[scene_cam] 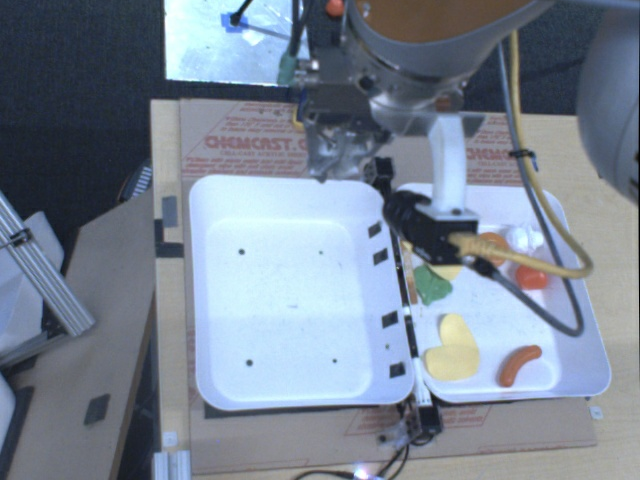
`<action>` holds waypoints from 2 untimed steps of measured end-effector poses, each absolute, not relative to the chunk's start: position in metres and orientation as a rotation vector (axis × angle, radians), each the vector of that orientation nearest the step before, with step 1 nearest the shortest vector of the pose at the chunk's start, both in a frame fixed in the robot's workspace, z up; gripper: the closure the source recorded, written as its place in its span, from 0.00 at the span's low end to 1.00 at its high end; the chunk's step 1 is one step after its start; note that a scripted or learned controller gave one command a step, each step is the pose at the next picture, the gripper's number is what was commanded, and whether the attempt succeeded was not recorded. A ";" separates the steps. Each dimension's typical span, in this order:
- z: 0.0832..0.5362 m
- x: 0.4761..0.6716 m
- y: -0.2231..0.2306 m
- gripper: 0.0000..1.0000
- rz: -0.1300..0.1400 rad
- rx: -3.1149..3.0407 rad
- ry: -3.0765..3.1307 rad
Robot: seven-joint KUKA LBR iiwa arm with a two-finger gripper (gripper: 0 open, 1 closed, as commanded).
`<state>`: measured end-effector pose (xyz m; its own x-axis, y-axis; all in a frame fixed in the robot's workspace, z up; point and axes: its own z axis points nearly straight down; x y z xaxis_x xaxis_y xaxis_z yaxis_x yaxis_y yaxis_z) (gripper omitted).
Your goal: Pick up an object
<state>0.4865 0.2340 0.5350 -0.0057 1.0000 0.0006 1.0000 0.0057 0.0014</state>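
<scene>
My gripper (340,160) hangs over the far rim of the left bin (203,298), near the divide between the two bins. The right bin (585,358) holds the loose objects. A green piece (433,285) lies near its left wall, with a pale yellow piece (455,349) in front of it. An orange-red sausage shape (520,364) rests near the front. A red item (533,278), a white item (523,238) and an orange item (492,240) sit further back, partly hidden by the arm's cable. No object is seen in the gripper.
A black fitting (428,230) with a yellow cable (530,260) and a dark cable hangs over the right bin's back left. The arm's big grey and orange body (430,18) covers the top middle. A cardboard sheet (240,138) lies under both bins.
</scene>
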 end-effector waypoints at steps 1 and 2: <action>0.535 0.487 0.234 1.00 0.002 2.215 2.227; 0.535 0.487 0.234 1.00 0.002 2.215 2.227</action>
<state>0.4865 0.2339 0.5350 -0.0053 1.0000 0.0005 1.0000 0.0053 0.0014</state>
